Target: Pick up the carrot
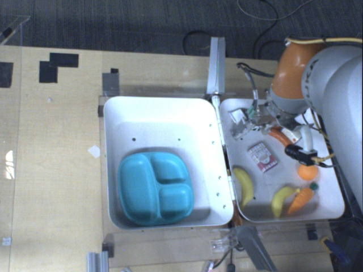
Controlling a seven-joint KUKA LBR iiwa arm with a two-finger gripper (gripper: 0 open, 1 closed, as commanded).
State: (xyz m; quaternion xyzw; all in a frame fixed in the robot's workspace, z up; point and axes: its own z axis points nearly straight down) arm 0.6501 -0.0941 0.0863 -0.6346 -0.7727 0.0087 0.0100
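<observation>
Table (51, 152): light wood surface carrying 2 shallow white bins side by side; black patches at its upper left.
Left bin (161, 109): holds 1 teal sectioned tray (155, 187), lying in the near half, towards the left wall.
Right bin (334, 205): holds the fruit, the packet and the arm's working end.
Carrot (300, 200): orange with a green top, lying tilted in the near right corner of the right bin, just beside a banana and just below the orange fruit.
Bananas: 2, both yellow; 1 (244, 185) along the left wall of the right bin, 1 (280, 200) near the front wall, touching or almost touching the carrot.
Orange fruit (308, 173): round, near the right wall, above the carrot.
Packet (263, 156): small, flat, pink and white, mid-bin, apart from the fruit.
Arm (334, 89): grey with an orange band, entering from the right over the far half of the right bin.
End effector (249, 120): low over the far left part of the right bin, well apart from the carrot; whether it is wide or narrow, cannot tell.
Cables (272, 10): loose loops on the dark floor beyond the table.
</observation>
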